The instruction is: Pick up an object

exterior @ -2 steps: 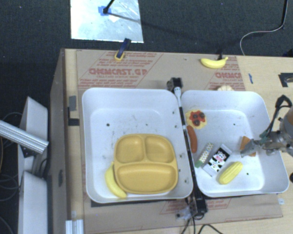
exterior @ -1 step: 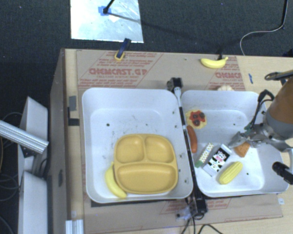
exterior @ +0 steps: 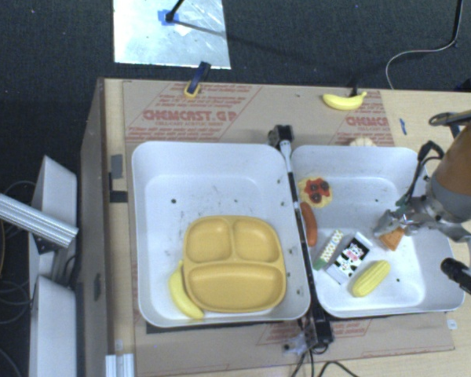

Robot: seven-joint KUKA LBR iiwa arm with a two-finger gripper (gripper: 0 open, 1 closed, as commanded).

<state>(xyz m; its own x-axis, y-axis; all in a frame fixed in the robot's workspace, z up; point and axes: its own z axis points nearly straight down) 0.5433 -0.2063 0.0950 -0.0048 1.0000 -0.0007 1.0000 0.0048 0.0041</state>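
Over the right bin (exterior: 432,301), my gripper (exterior: 392,228) hangs low beside an orange piece (exterior: 392,240); whether my jaws are released or clenched, I cannot tell. The grasp looks under way. Next: close squarely on it, then lift clear.

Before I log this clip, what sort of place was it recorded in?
Most likely a robotics lab's grasping bench, not a kitchen. Two shallow white bins sit side by side on a board-covered bench, a grey and orange robot arm reaches in, and the food, such as the banana and corn cob, looks like toys.
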